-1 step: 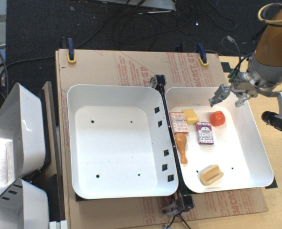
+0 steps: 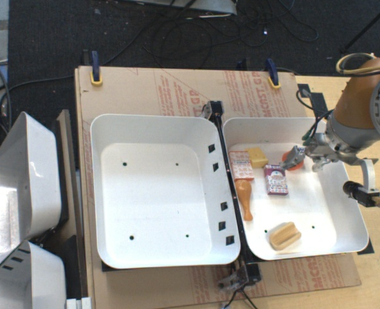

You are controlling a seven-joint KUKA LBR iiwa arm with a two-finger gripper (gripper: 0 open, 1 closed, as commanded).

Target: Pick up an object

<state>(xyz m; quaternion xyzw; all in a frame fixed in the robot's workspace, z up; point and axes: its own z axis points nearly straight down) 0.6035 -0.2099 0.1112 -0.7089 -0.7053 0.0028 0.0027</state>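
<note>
White right bin I see holds a bread roll, small carton, yellow block; gripper jaws I can't tell.

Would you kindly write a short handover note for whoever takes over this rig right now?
Pincer: low over the right bin, near its far side, beside a red-orange item; grip state unclear.
Things, all in the right bin: yellow block, pink-and-white packet, purple carton, orange drumstick-shaped toy, tan bread roll.
Done: nothing visibly lifted.
Left: grasp one object and raise it.
</note>
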